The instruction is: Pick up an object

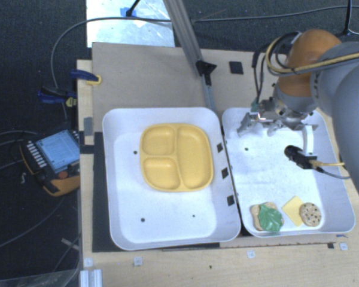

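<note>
Though whether the two-finger gripper [268, 123] is apart or together cannot be told, the flat yellow cheese-like square [292, 210] looks light, thin, best pinched across opposite edges.

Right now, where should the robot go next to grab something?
Probably toward the bin's near end. The tool sits at the far end of the right bin, while the green toy, yellow slice and cookie lie at its near edge.
</note>
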{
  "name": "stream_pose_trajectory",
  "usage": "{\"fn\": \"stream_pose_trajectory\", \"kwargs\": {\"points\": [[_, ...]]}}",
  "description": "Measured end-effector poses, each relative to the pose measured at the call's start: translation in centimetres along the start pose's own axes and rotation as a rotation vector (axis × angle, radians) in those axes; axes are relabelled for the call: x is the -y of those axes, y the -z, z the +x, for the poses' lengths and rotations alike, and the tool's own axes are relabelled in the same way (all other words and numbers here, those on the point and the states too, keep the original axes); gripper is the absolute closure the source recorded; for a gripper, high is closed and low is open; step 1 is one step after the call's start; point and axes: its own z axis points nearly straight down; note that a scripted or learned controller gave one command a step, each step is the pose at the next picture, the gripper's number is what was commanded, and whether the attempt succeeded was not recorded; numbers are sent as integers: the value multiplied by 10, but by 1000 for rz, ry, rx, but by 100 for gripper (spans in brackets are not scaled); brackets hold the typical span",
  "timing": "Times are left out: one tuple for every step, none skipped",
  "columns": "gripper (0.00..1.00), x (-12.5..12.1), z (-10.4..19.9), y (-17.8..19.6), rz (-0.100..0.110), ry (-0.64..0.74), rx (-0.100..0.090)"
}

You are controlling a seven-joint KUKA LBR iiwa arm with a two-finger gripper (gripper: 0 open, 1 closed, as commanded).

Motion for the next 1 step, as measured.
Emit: {"fn": "stream_pose_trajectory", "kwargs": {"points": [[100, -2, 0, 14, -7, 0, 0]]}}
